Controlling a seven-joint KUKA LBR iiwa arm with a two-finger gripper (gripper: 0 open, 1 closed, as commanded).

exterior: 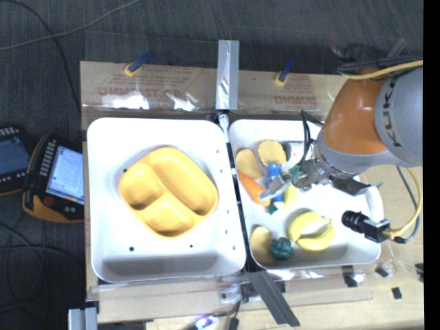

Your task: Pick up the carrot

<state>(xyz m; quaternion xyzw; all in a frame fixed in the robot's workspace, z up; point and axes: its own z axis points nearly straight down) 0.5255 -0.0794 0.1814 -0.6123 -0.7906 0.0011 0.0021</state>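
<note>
Orange carrot lies half hidden under the claw, whose grip I cannot tell

Yellow divided tray in left bin.

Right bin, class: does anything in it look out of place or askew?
Nothing is spilled or damaged. The carrot leans tilted against the right bin's left wall, close under the gripper, among jumbled toy foods. The yellow tray sits skewed in the left bin.
</note>
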